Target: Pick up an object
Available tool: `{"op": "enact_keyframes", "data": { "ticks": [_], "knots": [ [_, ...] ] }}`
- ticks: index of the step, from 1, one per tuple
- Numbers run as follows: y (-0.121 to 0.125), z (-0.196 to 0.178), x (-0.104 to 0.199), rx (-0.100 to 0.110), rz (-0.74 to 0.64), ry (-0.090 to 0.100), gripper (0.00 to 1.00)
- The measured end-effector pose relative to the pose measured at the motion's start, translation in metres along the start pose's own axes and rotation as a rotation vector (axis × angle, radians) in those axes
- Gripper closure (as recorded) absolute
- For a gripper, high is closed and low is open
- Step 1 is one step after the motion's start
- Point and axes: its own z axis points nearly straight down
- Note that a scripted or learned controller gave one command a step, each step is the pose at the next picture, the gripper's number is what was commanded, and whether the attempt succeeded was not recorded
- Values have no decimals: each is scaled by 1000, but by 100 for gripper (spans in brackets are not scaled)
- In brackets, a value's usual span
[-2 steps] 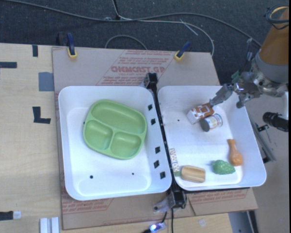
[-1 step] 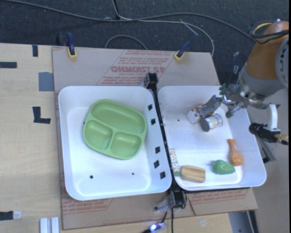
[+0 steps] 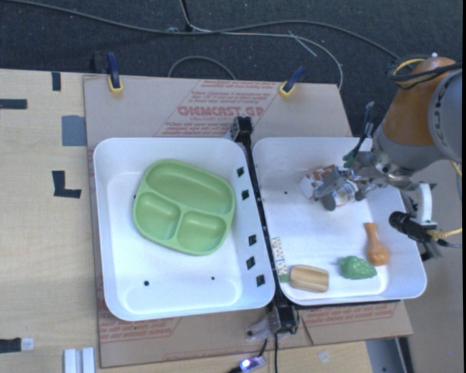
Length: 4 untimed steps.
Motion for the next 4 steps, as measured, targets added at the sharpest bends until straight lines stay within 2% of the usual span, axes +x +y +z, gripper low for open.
{"op": "enact_keyframes", "data": {
  "ticks": [1,2,4],
  "knots": [
    [1,62,-6,-1,-1,0,0],
    [2,49,-5,-4,-2,1,100],
    [11,-60,-13,-10,-2,0,100]
  ]
}}
